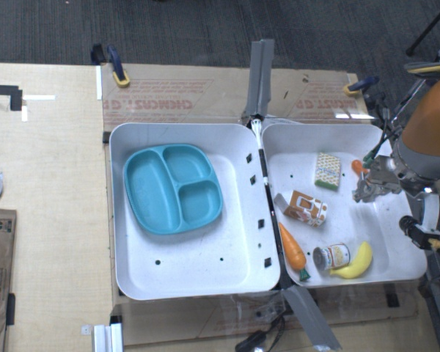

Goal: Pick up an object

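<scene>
On a table fitted with two shallow white bins, the job of picking up an object looks barely started: every item lies on a bin floor and none is lifted. Nearest the front edge of the right bin (pixel 396 273) lie a yellow banana (pixel 358 262), a small can (pixel 332 257) on its side touching it, and an orange carrot (pixel 292 249) along the bin's left wall. Toward the middle rests a small brown-and-white carton (pixel 307 208), and farther back a pale sponge (pixel 328 171). Near the right bin's right wall hangs the gripper (pixel 369 185), with a small orange-red object (pixel 357 166) just beside it; whether its fingers are spread or closed cannot be told, and nothing is seen held. The left bin (pixel 183 273) holds a blue divided plate (pixel 174 188), its three compartments bare. The grasp and the lift both remain.
</scene>
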{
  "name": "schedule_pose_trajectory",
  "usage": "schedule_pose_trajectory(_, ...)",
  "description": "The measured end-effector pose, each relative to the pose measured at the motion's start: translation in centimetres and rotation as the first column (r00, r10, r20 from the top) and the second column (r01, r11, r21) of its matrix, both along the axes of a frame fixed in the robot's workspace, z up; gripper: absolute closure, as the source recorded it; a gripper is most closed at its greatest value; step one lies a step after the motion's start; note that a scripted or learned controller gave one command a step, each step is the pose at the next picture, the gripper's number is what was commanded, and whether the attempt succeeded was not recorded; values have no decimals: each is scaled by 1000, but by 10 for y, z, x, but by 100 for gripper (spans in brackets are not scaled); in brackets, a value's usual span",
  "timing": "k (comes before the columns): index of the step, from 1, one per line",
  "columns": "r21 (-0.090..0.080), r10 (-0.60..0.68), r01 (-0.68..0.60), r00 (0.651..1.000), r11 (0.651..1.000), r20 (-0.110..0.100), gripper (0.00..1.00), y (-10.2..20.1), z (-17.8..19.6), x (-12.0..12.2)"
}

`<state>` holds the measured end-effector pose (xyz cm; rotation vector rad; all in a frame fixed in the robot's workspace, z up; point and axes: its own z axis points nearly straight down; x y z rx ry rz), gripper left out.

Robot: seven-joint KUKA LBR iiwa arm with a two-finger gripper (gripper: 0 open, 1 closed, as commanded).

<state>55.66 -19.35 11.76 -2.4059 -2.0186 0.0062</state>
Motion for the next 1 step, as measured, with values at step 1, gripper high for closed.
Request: schedule_pose_trajectory(1, 0, 0, 0, 1000, 1000, 0, 0, 0, 0, 0)
